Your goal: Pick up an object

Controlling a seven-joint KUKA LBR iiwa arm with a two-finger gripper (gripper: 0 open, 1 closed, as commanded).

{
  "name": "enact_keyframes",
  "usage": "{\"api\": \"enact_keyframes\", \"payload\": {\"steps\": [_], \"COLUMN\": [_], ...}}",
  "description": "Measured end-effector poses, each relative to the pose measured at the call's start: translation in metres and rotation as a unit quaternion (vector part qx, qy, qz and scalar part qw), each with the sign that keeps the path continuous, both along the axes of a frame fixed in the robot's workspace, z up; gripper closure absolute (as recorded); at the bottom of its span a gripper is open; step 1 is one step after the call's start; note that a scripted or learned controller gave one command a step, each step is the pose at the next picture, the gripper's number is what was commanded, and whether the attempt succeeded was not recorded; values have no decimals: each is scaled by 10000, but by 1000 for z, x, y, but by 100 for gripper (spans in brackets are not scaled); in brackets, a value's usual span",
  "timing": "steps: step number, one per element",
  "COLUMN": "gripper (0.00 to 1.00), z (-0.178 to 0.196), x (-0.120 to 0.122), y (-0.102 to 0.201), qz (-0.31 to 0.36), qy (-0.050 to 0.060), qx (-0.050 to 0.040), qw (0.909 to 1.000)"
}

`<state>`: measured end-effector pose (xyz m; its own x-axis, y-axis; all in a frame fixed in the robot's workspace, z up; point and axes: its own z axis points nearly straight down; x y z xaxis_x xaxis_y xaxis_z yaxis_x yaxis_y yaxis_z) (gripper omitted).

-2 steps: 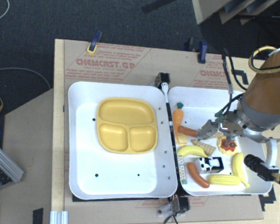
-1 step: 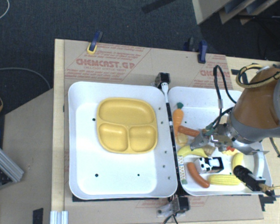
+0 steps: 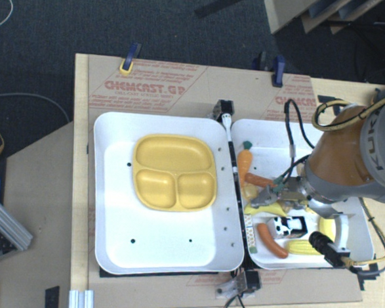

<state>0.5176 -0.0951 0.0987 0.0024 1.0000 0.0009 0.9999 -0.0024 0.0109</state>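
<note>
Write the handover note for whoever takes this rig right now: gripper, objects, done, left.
Gripper: low in the right white bin, over the toy pile; finger state unreadable, nothing seen held.
Objects: orange toy carrot at the bin's left wall; red toy sausage near the front; black-and-white toy cow beside it; yellow corn cob at the front edge.
Left white bin holds a yellow three-compartment plate.
Done: arm reached the pile.
Left: grasp and lift one object.
</note>
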Motion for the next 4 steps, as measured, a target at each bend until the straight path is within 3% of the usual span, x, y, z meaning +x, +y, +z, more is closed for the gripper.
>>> {"api": "enact_keyframes", "payload": {"steps": [1, 2, 3, 4], "gripper": [100, 100, 100, 100], "z": [13, 66, 124, 126], "x": [3, 14, 17, 17], "y": [-1, -4, 5, 5], "qz": [-1, 17, 22, 17], "qy": [-62, 30, 21, 39], "qx": [-24, -13, -13, -10], "qw": [10000, 10000, 10000, 10000]}}
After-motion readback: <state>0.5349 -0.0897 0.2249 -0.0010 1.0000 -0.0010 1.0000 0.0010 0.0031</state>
